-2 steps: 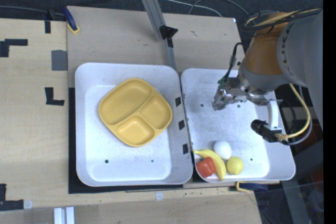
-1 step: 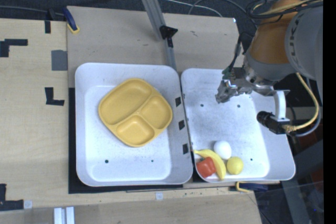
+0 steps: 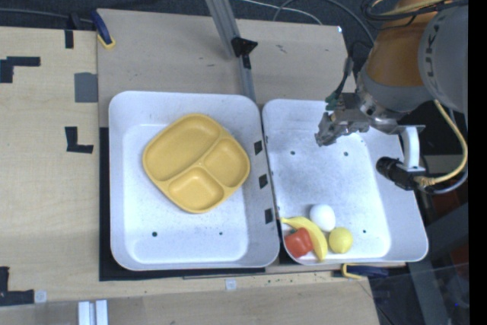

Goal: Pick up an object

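Gripper (image 3: 329,135) near right bin's (image 3: 350,171) far edge, state indiscernible. Centre over white ball (image 3: 323,216) at near edge before descending.

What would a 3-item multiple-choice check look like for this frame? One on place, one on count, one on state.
1. Where does the yellow divided plate lie?
A. left bin
B. right bin
C. on the bench outside the bins

2. How many small items are clustered at the right bin's near edge?
A. two
B. four
C. six

3. Where is the claw?
A. touching the plate
B. above the far part of the right bin, apart from the cluster
C. down among the cluster

Key: 1 A, it sits in the left bin. 2 B: white ball, banana, red piece, yellow round fruit. 3 B, bare floor separates them.
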{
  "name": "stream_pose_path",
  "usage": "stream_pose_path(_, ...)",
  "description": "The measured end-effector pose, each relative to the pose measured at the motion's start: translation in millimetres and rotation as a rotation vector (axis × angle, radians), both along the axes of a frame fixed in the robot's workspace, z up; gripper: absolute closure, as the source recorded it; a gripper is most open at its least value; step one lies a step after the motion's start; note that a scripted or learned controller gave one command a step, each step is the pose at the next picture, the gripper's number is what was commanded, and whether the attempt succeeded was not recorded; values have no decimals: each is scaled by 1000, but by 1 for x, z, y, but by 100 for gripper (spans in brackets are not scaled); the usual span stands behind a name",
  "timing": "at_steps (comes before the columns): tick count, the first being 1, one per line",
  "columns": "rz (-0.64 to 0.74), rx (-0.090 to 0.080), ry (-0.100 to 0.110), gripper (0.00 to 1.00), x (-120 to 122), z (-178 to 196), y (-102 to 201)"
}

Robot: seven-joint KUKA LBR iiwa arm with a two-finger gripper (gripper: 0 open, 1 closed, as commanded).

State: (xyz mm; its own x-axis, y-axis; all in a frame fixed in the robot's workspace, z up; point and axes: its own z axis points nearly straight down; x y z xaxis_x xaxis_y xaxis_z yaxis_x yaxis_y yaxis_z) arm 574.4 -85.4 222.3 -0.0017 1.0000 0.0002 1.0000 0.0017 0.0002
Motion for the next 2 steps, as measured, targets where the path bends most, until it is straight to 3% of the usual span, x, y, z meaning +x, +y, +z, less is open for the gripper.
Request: stream_pose_path(2,6,2,2,100,28,4,109)
